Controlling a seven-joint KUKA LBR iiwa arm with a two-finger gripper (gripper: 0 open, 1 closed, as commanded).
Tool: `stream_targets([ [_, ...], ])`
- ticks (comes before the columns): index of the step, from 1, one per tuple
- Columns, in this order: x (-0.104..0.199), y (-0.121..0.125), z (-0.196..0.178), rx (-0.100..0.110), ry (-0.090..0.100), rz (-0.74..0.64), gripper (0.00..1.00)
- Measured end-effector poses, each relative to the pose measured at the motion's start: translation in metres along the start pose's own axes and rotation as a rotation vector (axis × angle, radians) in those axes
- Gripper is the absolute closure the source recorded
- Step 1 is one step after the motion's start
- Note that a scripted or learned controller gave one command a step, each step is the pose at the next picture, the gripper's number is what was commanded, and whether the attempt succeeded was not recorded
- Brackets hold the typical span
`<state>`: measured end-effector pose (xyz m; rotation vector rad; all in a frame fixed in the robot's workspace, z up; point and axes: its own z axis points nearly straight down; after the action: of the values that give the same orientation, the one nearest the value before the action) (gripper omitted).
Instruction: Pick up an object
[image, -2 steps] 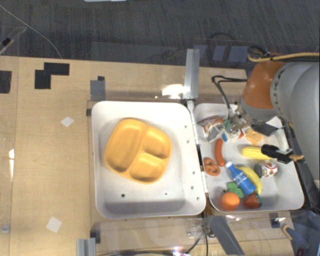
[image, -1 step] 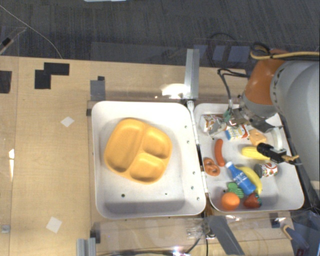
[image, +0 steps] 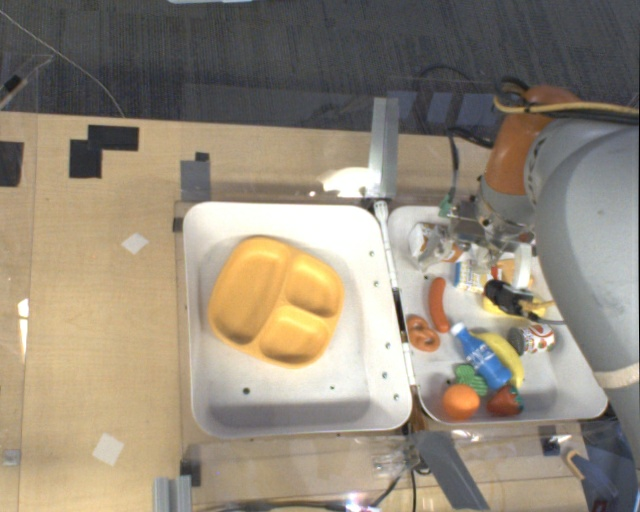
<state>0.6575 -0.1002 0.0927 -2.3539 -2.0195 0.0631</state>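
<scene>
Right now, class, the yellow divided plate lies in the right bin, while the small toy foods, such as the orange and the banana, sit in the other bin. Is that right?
Not quite. The camera view shows the yellow divided plate in the left bin, not the right. The rest holds: the orange and the banana sit in the other bin, with the other small toy foods.

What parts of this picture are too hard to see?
- Gripper, camera view: its fingers blur into clutter; open or shut is unclear.
- Right bin: the arm covers its right side.
- Small toys under the gripper: too small and jumbled to name.
- Green toy: partly hidden behind the orange.
</scene>
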Motion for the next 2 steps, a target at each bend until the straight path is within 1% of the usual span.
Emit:
stream_targets([
  [1, 0.003, -0.004, 0.005, 0.037, 0.009, 0.45, 0.0],
  [2, -0.039, -0.004, 0.005, 0.013, 0.018, 0.466, 0.0],
])
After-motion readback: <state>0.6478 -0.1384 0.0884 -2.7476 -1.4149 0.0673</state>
